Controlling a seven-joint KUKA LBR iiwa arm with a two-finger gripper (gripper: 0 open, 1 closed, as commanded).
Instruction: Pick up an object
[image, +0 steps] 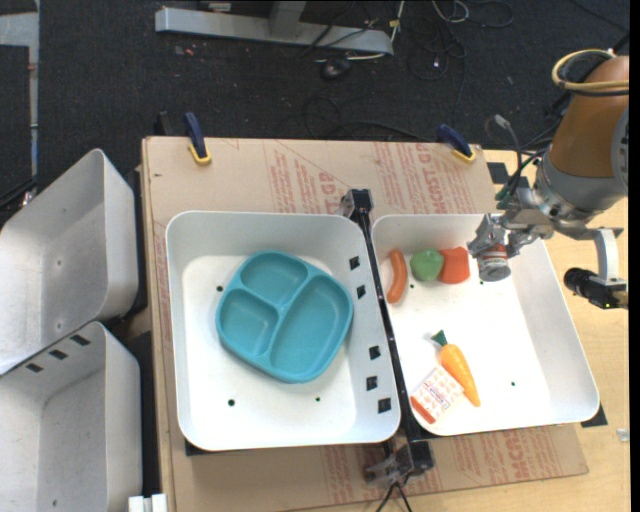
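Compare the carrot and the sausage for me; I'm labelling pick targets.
The carrot is orange with a green top; the sausage is plain reddish-orange. The carrot lies slanted low in the right bin; the sausage lies nearly upright by its far left edge. Both are long, slim toy foods.

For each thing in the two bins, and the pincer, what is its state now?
Blue divided plate: flat in the left bin.
Sausage: lying in the right bin.
Green vegetable: touching the red piece.
Carrot: lying untouched.
Packet: flat beside the carrot.
Pincer: over the right bin, holding nothing visible.
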